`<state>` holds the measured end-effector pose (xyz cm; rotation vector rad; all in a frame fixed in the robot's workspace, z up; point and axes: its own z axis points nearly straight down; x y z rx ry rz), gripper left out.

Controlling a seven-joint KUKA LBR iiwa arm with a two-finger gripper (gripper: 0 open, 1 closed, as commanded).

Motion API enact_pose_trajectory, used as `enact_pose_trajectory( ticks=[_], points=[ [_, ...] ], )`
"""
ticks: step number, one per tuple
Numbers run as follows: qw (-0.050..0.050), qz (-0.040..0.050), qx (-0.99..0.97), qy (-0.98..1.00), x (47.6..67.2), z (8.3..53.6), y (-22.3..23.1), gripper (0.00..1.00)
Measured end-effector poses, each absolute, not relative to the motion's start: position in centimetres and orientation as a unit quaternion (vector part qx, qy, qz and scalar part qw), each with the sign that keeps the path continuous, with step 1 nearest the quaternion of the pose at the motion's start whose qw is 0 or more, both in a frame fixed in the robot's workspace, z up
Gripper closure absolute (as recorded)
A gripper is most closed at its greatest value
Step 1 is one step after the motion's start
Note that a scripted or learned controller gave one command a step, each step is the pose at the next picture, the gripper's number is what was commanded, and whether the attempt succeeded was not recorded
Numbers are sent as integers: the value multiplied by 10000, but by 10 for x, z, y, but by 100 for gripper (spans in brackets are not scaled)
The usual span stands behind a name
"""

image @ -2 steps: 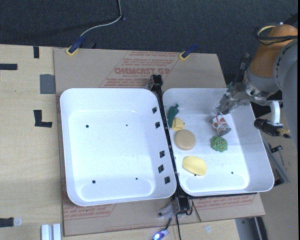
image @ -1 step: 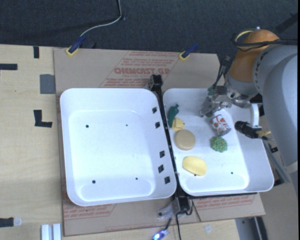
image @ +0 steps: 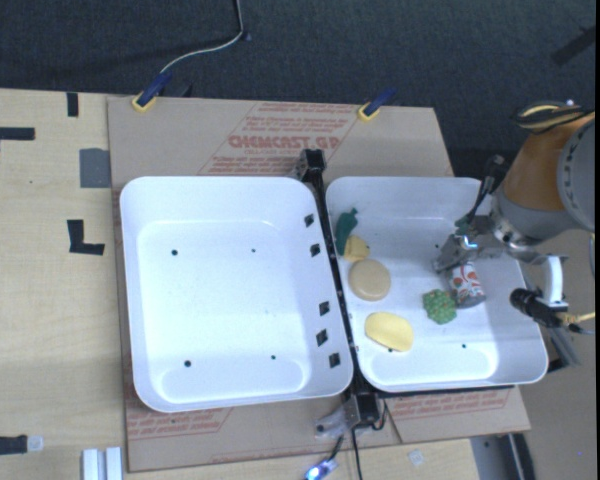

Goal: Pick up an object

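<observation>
**Reaching into the right bin, nothing secured yet**

Yellow and rounded, the lemon-like piece (image: 389, 331) sits lowest in the frame, near the front wall of the right bin (image: 435, 376). Above it lies a pale tan disc (image: 370, 279), and above that, close to the divider between the bins, a small yellow piece (image: 355, 248) with a dark green one (image: 345, 222) touching its top. The left bin (image: 220, 393) takes up the centre-left of the frame.

My gripper (image: 458, 258) is low over the right-centre of the right bin, my arm coming in from the right edge. Just below it is a red-and-white object (image: 468, 282), with a green leafy piece (image: 440, 306) beside it at lower left. I cannot tell how my fingers are set; they blur into the red-and-white object, and I see nothing clearly held.

I judge this the approach or descent onto that object. Next I need to centre over it, keep clear of the green piece, close firmly and lift straight up.
</observation>
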<state>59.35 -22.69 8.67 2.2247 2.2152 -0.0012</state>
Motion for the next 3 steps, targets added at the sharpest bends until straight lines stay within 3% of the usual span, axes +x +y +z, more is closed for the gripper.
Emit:
enact_pose_trajectory(
  ticks=[1,2,3],
  points=[
    [99,46,7054,7087,660,267,-223,100],
    [92,40,7059,7082,666,426,-223,100],
    [74,30,7059,7082,668,544,-223,100]
  ],
)
